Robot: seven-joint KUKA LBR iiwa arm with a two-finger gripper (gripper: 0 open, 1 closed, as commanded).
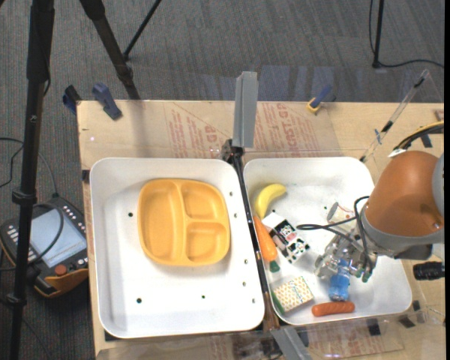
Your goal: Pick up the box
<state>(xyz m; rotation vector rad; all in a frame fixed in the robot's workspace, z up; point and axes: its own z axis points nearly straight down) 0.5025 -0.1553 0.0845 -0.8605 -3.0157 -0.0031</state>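
**Arm hovers low in right bin, box not yet taken**

The box (293, 293), pale and small with a dotted top, lies flat at lower centre-right, just above an orange sausage (333, 309). The end effector (345, 265) hangs beside it; its opening cannot be made out. Judged: approach stage, needing a shift left.

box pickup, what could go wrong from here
1. The gripper is low in the right bin over a blue item, apart from both candidate boxes, so it may close on the wrong thing.
2. The black-and-white box touches the carrot, which could get dragged along.
3. The patterned box sits near the bin's front edge, leaving little room.
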